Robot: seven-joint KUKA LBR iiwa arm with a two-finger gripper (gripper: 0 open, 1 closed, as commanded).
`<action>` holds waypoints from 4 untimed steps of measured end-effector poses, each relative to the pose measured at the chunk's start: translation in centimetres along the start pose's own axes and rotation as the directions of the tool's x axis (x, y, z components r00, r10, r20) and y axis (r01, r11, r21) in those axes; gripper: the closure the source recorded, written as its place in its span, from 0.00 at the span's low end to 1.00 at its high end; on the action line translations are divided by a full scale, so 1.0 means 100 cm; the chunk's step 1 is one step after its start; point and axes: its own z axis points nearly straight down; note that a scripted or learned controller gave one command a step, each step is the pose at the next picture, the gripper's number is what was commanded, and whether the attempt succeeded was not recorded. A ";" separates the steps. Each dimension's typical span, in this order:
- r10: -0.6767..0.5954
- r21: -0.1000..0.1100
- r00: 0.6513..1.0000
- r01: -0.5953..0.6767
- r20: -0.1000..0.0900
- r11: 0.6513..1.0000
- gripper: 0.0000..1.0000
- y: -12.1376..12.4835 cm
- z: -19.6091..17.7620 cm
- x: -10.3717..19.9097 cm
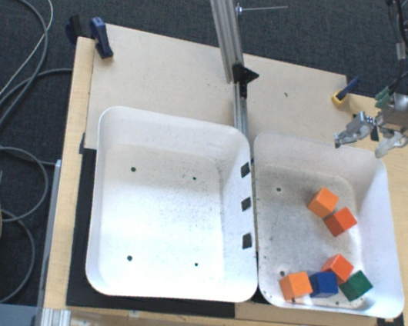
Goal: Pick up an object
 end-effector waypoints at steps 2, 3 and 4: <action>-0.003 -0.009 1.000 0.003 0.000 1.000 0.00 0.033 0.114 0.034; 0.006 0.004 1.000 -0.006 0.000 1.000 0.00 0.027 0.185 -0.021; 0.003 0.002 1.000 -0.003 -0.001 1.000 0.00 -0.032 0.180 -0.018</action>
